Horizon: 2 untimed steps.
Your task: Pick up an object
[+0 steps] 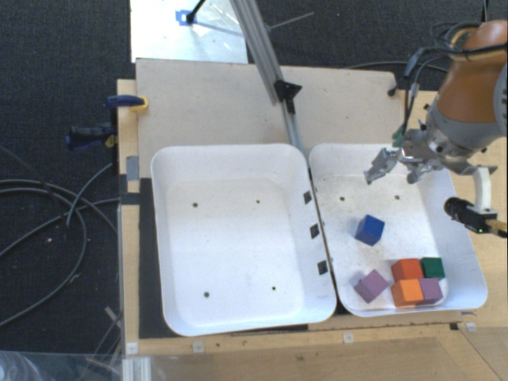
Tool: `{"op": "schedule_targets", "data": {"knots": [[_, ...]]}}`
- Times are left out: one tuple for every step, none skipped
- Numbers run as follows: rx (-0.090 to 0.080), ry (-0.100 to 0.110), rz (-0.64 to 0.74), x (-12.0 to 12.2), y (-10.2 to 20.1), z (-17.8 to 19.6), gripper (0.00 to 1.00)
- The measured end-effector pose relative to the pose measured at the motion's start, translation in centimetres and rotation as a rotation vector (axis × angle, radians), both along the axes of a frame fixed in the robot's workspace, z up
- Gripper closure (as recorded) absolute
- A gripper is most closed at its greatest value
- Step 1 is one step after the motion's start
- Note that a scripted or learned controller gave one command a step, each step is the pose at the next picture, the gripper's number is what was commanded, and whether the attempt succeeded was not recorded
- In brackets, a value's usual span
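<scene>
Blue cube [370, 229] lies mid right bin [333, 165], apart from the coloured blocks [409, 281] at its near corner; my claw [396, 170] hangs above the far end, fingers spread, pinching nothing.

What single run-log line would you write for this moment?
arm: over right bin | gripper: open, holding nothing | blue cube: loose below it | other blocks: near corner | pick: not yet done
</scene>
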State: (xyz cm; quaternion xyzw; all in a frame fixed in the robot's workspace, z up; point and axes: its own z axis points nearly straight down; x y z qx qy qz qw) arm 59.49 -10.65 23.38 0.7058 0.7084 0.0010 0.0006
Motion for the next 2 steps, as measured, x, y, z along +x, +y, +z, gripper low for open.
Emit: {"op": "schedule_targets", "data": {"knots": [[0.0,-0.004,0.004,0.3,1.4,3.6,0.0],[0.001,-0.003,-0.006,-3.1,-2.9,-14.3,0.0]]}}
